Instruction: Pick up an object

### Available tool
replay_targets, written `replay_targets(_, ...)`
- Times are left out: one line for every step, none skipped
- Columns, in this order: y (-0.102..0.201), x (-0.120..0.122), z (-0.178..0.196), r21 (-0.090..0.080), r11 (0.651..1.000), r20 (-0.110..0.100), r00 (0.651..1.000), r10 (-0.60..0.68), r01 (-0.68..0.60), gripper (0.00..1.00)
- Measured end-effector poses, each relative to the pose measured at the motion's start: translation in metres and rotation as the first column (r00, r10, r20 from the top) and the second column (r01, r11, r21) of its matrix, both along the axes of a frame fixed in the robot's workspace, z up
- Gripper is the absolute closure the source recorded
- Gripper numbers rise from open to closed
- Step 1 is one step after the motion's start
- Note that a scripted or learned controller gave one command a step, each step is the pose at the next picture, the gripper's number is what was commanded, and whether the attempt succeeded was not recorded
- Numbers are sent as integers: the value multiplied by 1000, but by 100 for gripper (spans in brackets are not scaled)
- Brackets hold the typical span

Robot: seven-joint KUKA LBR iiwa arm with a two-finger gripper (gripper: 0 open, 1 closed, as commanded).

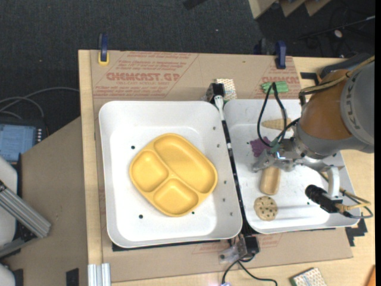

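Observation:
My gripper (269,159) hangs low in the right bin (297,219), near its left side. A tan cylinder-shaped object (269,182) lies directly below the gripper in the view, touching or nearly touching it. A round chocolate-chip cookie (265,207) rests near the bin's front left. A small purple object (257,146) is partly hidden just behind the gripper. A tan cone (274,124) lies toward the back of the bin. Nothing shows between the gripper's metal parts.
The left bin (119,124) holds a yellow plate with three compartments (172,173). The arm's grey and orange body covers the right bin's right half. A black divider (229,159) runs between the bins. A green tag (274,87) lies on the cardboard behind.

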State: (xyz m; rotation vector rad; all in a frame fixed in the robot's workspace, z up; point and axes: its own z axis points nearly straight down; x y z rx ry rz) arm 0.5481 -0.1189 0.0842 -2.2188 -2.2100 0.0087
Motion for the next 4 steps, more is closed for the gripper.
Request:
replay_targets(27,80,1,-3,1000,18,1000,9,-9,0)
replay_targets(-38,8,0,-4,1000,4,1000,-4,4,0)
replay_targets(2,72,1,-3,1000,18,1000,9,-9,0)
replay_targets(-1,70,12,-6,1000,18,1000,5,-5,100)
